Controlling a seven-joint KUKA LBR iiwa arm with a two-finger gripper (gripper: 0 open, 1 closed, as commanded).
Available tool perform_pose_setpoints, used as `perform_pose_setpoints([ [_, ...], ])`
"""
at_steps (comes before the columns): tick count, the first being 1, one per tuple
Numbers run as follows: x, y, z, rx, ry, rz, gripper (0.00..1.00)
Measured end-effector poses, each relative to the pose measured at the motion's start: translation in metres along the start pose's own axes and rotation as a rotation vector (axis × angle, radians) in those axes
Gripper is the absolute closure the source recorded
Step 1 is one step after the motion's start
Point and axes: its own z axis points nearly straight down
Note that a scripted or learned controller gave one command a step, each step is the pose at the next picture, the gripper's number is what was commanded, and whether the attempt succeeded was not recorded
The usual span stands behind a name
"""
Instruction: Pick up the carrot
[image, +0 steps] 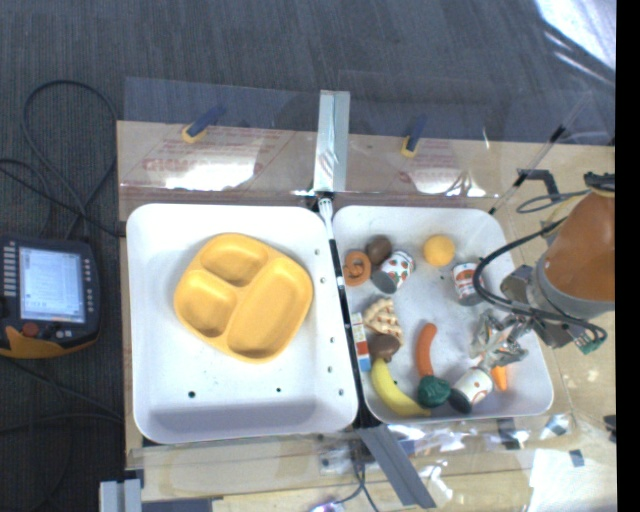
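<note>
The carrot (426, 348) is a slim orange-red piece lying almost upright in the picture, in the middle of the right bin (520, 408). Its dark green top (433, 390) points toward the front wall. My gripper (496, 340) hangs low over the right side of that bin. It is a tangle of grey metal under the orange wrist band (585, 250), about a hand's width right of the carrot and apart from it. A small orange bit (500, 377) lies just in front of the gripper.
Around the carrot lie a banana (392, 390), a beige lumpy toy (382, 318), a brown block (384, 346), a yellow ball (437, 250), a can (465, 282) and small cups (476, 385). The left bin (160, 400) holds a yellow divided plate (243, 295).
</note>
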Motion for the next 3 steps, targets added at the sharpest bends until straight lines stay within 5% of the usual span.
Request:
perform_pose_setpoints([
  [1, 0.0, 0.0, 0.001, -0.001, 0.001, 0.0, 0.0],
  [2, -0.014, -0.008, 0.033, -0.027, 0.02, -0.191, 0.0],
  [3, -0.018, -0.01, 0.021, -0.019, 0.013, -0.193, 1.0],
])
